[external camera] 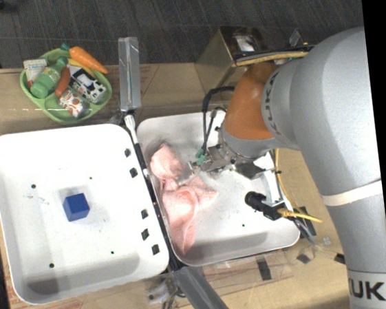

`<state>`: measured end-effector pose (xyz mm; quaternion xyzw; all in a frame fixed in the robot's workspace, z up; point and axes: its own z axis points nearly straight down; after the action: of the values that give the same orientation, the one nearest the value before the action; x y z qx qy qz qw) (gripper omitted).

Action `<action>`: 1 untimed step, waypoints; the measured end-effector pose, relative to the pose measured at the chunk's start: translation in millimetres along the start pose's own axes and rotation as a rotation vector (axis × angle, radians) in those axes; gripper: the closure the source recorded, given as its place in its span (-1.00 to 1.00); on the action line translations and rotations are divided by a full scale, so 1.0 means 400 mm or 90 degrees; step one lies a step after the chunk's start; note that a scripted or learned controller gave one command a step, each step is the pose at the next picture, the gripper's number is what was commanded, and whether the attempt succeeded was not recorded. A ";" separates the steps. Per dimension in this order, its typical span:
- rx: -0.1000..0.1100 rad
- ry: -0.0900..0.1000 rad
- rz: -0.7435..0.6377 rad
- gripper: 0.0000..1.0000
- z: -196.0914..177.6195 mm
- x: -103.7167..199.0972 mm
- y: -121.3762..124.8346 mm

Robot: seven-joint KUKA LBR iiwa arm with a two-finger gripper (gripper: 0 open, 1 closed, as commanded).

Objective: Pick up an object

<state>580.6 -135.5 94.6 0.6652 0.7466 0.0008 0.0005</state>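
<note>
— What was in the right bin (258,243)?
— A pink cloth (176,190) lay by its left wall. The gripper (204,161) was right at the cloth's edge.
— Was it holding it?
— I couldn't tell.
— Any words?
— "KUKA" on the arm (328,128). A blue cube (76,206) sat in the left bin (26,273).

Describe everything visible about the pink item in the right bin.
The pink cloth looks like soft, pale, crumpled fabric, bunched in folds rather than spread flat. It lies in the right bin, along its left wall beside the divider, stretching from near the bin's middle toward its near edge. Its upper lump is rounder, its lower part longer and flatter. The end effector sits right at its upper right edge; whether it touches or grips the fabric cannot be told.
</note>
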 end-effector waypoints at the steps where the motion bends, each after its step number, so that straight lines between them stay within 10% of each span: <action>1: -0.001 0.001 -0.064 -1.00 -0.001 -0.022 -0.045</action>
<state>563.7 -146.5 94.8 0.6269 0.7791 0.0019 0.0008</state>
